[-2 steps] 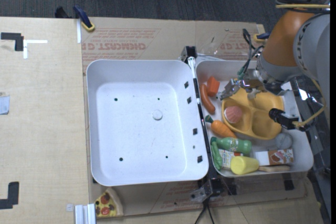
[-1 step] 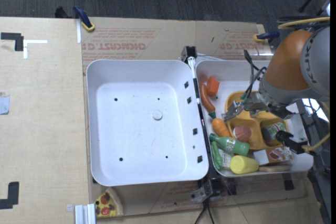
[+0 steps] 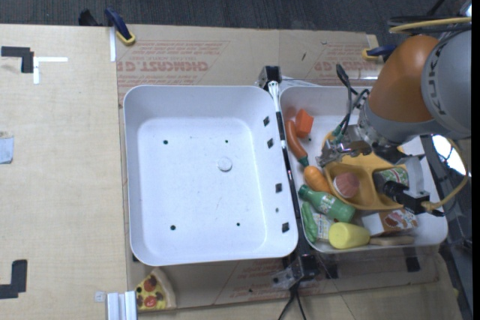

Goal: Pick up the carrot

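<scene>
Since the carrot (image 3: 316, 180) is what I want, I look for it first. It lies in the right bin (image 3: 431, 236), close to the wall it shares with the left bin (image 3: 202, 168). It is a short orange toy, fat at one end. I think it is light, hard and smooth plastic, so it could slip or roll if pinched at the tip. My guess is that the best hold is across the fat middle, with the squeeze going over the narrow way.

Lots of things crowd it. A green bottle (image 3: 327, 204) lies just below it, touching or nearly so. A yellow bowl (image 3: 360, 187) with a pink thing inside sits right beside it. A long orange-red piece (image 3: 295, 142) lies just above, along the wall. A yellow lemon (image 3: 349, 236) sits near the bottom.

My end effector (image 3: 339, 150) hangs over the bin, near the bowl. I cannot tell how it is set from up here. Nothing seems to be in it.
</scene>
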